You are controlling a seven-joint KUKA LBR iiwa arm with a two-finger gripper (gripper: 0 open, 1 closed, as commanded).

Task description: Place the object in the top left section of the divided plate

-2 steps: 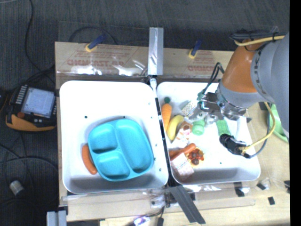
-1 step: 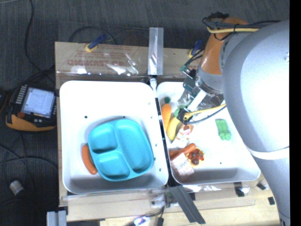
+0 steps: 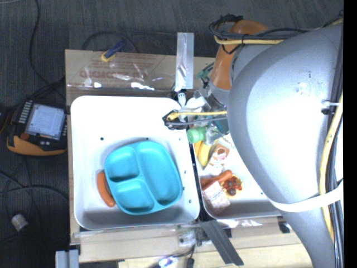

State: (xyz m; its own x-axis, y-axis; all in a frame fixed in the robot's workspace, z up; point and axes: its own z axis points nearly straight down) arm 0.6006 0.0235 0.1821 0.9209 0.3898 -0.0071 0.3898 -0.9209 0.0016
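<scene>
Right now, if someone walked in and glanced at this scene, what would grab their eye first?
The big grey arm fills the right side, reaching over the right bin. Next comes the bright blue divided plate in the left bin, with an orange hot dog lying against its left edge. A jumble of toy food sits in the right bin beneath the arm.
</scene>
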